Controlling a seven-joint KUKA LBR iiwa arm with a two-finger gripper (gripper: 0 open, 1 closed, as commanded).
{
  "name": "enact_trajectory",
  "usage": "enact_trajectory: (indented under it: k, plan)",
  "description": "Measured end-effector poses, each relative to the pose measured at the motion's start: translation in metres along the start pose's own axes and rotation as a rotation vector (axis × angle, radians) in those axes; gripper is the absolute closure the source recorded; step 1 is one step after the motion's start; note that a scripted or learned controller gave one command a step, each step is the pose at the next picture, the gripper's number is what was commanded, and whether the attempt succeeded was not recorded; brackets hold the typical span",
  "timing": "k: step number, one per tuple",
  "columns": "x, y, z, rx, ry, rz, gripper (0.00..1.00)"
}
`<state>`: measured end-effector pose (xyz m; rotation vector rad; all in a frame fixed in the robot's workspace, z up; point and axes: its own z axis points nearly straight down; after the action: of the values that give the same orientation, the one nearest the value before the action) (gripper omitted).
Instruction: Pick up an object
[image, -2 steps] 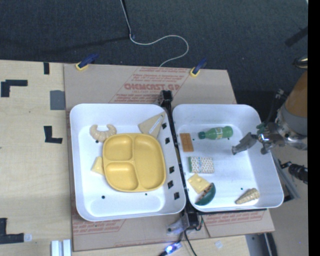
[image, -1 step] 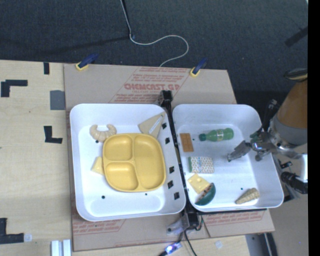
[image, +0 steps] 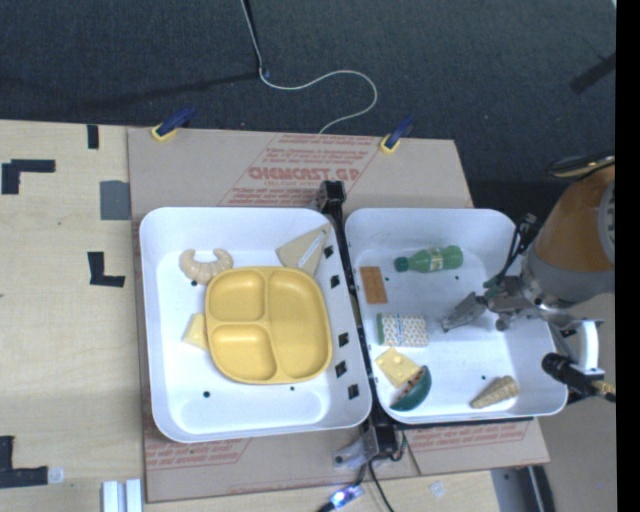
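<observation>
Camera view: gripper (image: 462, 314) poised low in the right bin (image: 480, 222), no item taken.

Arm enters from the right; gripper sits just below and right of the green bottle (image: 430, 261), whether clenched or released cannot be told, and nothing shows as grasped. Likeliest target is the green bottle, lying on its side near the bin's far wall, long axis running left to right with a slight upward tilt rightward, cap apparently at the left end. To do this step well: centre over the bottle's mid-body, turn the wrist so closure falls across the short axis, and descend squarely so it does not roll. Other stock relative to the bottle: orange card (image: 373, 284) below-left, patterned packet (image: 403, 329) below, yellow wedge (image: 398, 368) further below, cone (image: 496, 392) far below-right.
</observation>
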<state>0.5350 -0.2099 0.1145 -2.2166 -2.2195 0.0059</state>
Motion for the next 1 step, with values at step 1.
enact_trajectory:
  k: [1]
  plan:
    - [0.0008, 0.0002, 0.0313, -0.004, -0.002, 0.0, 0.0]
